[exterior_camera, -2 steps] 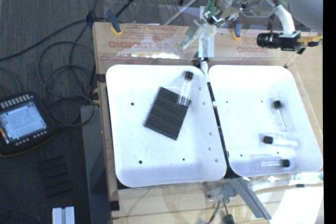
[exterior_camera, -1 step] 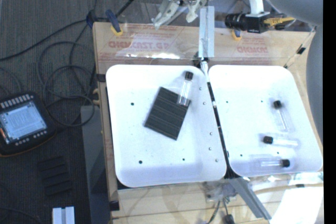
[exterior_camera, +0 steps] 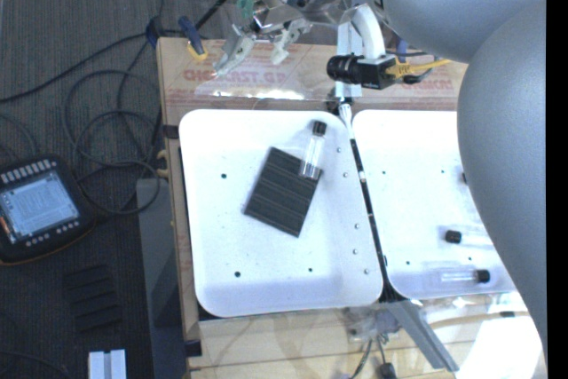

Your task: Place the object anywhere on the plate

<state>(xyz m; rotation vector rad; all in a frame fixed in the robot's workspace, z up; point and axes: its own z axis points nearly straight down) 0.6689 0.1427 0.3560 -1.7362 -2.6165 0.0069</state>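
Note:
A black ribbed plate (exterior_camera: 280, 193) lies tilted in the middle of the left bin (exterior_camera: 213, 217). A clear tube with a black cap (exterior_camera: 313, 150) lies along the plate's upper right corner, its lower end resting on the plate and its capped end pointing to the back of the bin. My gripper (exterior_camera: 257, 49) hangs high above the bench behind the left bin, well clear of both. Its pale fingers (exterior_camera: 232, 54) are spread open with nothing between them.
The right bin (exterior_camera: 408, 191) holds a small black piece (exterior_camera: 453, 236) and another clear tube with a black cap (exterior_camera: 460, 277) near its front. The grey arm covers much of that bin. A teach pendant (exterior_camera: 35, 207) and cables lie on the floor at left.

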